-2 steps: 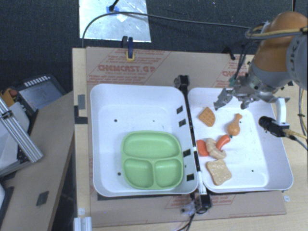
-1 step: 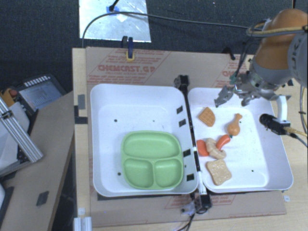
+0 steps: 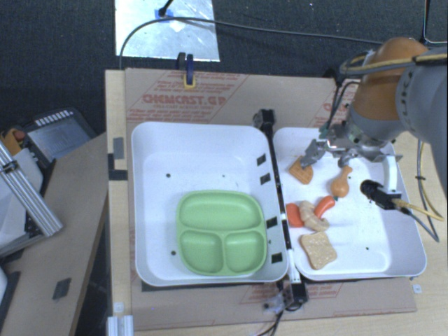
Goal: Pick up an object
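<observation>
Gripper (image 3: pixel 326 157) near blurry, indistinct orange chunk (image 3: pixel 302 173)

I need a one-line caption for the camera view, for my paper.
Pincer hovers above toy food in one white bin; a green divided plate lies in the other bin.

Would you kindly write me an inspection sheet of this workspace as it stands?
Surface: left bin and right bin, both white, side by side on printed cardboard.
Job's things: toy foods in right bin, including toast slice, orange piece, tan pear-shaped piece.
Clutter: green divided plate in left bin.
Grippers: gripper open over right bin's far end, nothing between its fingers.
Cables: dark cable across the floor behind the bench.
Surroundings: dark carpet, silver sheet, side table at left.
</observation>
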Motion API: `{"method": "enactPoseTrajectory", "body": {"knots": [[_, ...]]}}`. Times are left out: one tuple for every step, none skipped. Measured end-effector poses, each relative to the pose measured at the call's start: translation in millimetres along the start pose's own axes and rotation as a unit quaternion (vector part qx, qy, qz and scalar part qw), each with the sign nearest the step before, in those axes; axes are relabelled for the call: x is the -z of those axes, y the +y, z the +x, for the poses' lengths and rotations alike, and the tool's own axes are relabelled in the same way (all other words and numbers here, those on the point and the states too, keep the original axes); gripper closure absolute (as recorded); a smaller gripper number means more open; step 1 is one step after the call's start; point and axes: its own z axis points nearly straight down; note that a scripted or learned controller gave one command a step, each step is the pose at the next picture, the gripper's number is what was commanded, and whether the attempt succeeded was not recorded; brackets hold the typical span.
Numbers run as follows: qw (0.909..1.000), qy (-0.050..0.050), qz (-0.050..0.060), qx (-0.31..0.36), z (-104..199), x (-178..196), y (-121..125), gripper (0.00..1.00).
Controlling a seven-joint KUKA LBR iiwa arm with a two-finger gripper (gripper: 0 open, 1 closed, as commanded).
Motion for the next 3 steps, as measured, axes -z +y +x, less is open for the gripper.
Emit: {"method": "enactPoseTrajectory", "body": {"knots": [[1.0,0.0,0.0,-0.001,-9.8,-51.8,-3.5,0.0],[1.0,0.0,-0.002,0.0,-9.5,-70.8,-2.8,0.0],[1.0,0.0,-0.004,0.0,-9.7,-58.7,-1.7,1.0]]}}
